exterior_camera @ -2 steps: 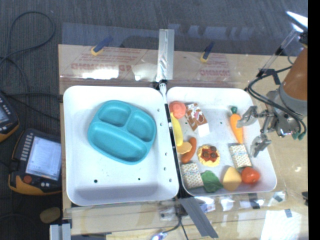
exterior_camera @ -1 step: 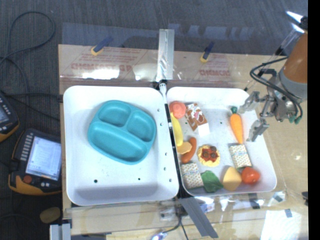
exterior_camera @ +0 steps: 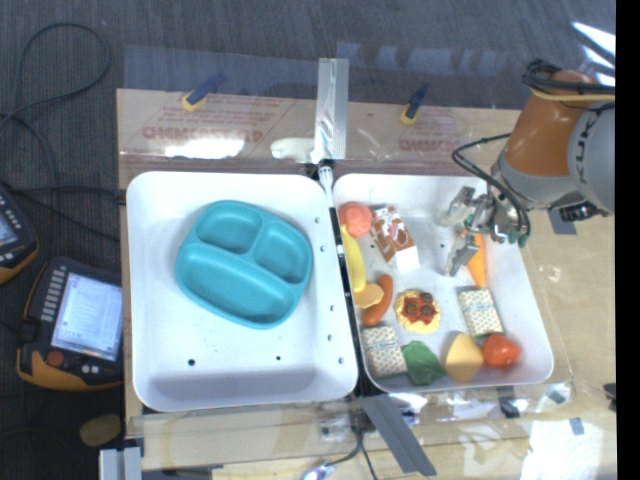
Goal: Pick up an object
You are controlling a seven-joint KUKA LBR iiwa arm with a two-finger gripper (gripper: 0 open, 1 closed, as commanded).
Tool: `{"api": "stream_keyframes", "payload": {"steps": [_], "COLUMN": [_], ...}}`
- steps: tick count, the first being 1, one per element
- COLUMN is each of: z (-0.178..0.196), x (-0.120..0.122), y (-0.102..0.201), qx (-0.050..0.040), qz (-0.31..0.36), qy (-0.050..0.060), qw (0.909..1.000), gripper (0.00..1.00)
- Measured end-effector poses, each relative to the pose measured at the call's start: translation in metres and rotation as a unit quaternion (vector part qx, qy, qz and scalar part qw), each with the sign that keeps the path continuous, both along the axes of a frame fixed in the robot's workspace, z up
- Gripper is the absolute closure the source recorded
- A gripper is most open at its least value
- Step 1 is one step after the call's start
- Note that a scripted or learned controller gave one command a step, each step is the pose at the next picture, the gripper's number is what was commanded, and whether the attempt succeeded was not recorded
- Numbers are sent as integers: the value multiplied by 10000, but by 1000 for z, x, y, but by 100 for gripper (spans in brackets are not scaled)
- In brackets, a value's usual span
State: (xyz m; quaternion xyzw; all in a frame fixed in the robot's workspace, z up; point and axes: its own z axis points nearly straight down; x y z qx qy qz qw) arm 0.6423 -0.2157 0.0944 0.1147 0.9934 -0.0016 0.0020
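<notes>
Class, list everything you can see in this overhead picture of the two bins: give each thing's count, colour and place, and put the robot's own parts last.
Bins: 2, white, side by side on the bench.
Divided plate: 1, teal, in the left bin.
Toy foods: about a dozen, mixed colours, in the right bin, among them:
Tomato: 1, red, front right corner.
Pizza piece: 1, yellow with red spots, middle.
Banana: 1, yellow, along the left wall.
Leafy piece: 1, green, front.
Carrot: 1, orange, beside the pincer.
Handheld pendant: 1, orange and black, on the floor at left.
Arm: 1, grey with orange band, reaching from the right.
Pincer: 1, metal, over the right bin's back.
</notes>
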Motion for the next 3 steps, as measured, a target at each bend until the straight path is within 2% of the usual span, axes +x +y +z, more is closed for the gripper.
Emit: {"api": "stream_keyframes", "payload": {"steps": [1, 2, 3], "z": [-5, -5, 29], "x": [-1, -2, 14], "y": [41, 41, -8], "qx": [8, 7, 7], "qz": [-1752, -1753, -1821], "qy": [-43, -43, -6], "qw": [9845, 9845, 9833], "gripper": [0, 0, 0]}}
